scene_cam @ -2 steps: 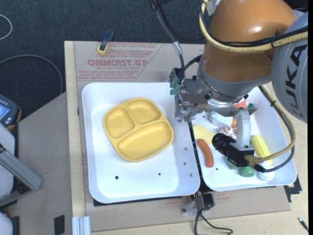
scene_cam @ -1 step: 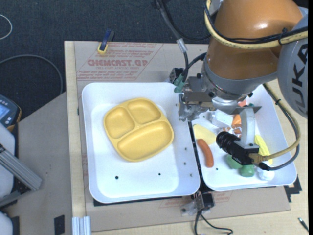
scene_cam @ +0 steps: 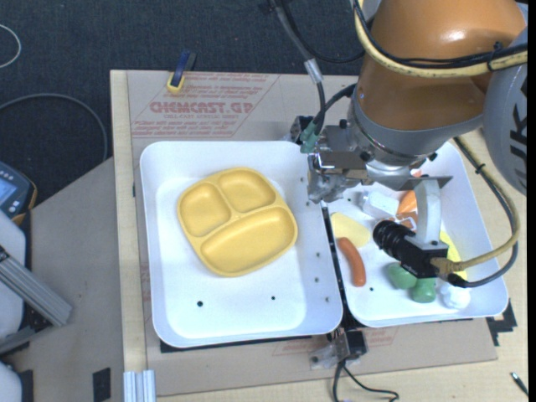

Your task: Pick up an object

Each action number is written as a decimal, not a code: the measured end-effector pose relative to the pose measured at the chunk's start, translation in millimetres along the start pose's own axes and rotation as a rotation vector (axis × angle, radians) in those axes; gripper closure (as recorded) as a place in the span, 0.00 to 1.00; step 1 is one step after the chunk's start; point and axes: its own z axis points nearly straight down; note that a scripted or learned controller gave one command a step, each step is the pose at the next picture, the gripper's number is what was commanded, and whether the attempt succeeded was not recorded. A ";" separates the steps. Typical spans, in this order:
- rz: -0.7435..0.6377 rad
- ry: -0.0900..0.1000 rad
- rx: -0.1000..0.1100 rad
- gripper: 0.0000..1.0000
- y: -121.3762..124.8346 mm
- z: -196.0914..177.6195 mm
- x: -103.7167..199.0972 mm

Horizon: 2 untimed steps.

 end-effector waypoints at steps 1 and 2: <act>-0.001 0.000 -0.002 1.00 0.5 -10.1 0.4; -0.002 -0.001 -0.004 1.00 1.0 -20.1 0.7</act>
